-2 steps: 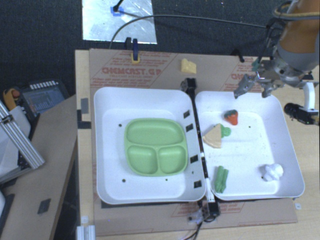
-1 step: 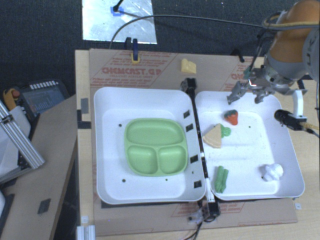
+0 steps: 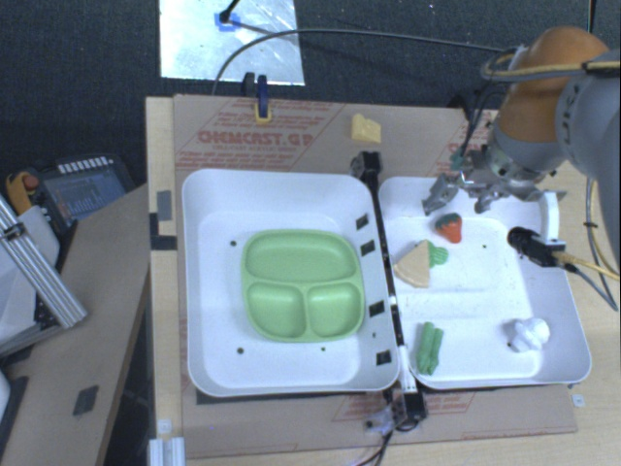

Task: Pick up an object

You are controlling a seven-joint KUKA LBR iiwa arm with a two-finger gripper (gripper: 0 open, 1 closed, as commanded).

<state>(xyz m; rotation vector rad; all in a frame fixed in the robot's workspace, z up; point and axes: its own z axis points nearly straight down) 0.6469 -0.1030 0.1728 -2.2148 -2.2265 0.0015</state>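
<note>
The small red-orange toy vegetable with a green top [image 3: 448, 227] sits near the right white plastic bin's [image 3: 558, 357] back wall. My gripper [image 3: 464, 192] hangs just above it, fingers spread and empty. I fear a rounded, slick shape squirting sideways toward the tan wedge-shaped toy sandwich [image 3: 415, 264] nearby.

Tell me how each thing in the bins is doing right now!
Gripper: open, above the right bin, holding nothing.
Green tray: flat in the left bin.
Carrot toy: loose under the gripper.
Sandwich wedge: lying flat.
Green bean toy: lying by the divider.
White lump: resting loose.
</note>
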